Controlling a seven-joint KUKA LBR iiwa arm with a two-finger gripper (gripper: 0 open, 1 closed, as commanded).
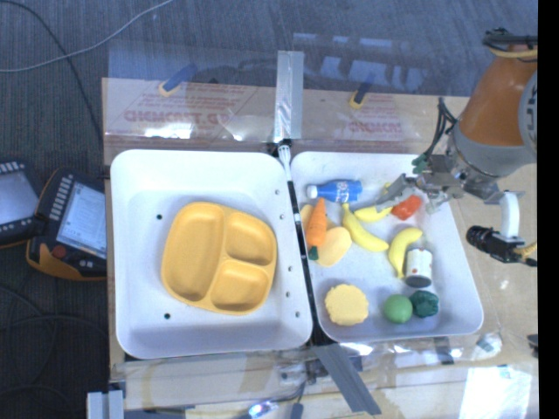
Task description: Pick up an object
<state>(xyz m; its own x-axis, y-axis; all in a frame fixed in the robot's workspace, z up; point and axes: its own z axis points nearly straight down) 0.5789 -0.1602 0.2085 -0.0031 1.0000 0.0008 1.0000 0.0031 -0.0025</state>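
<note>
The right white bin point(467, 278) holds several toy foods: a blue bottle point(336, 189), an orange carrot point(316, 223), two yellow bananas point(365, 234) point(401, 247), a pale yellow fruit point(334, 245), a round yellow biscuit point(346, 304), a green lime point(398, 308), a dark green piece point(425, 302) and a white can point(418, 266). A small red-orange piece point(407, 206) lies near the bin's far right side. My gripper point(412, 187) hangs low just above that red-orange piece, next to a yellow strip point(374, 211). Whether it touches anything is unclear.
The left white bin point(131, 190) holds a yellow divided plate point(221, 256). A metal strip point(288, 94) runs behind the wall between the bins. A handheld pendant point(70, 225) lies on the floor at the left. A black fitting point(493, 243) sits right of the bins.
</note>
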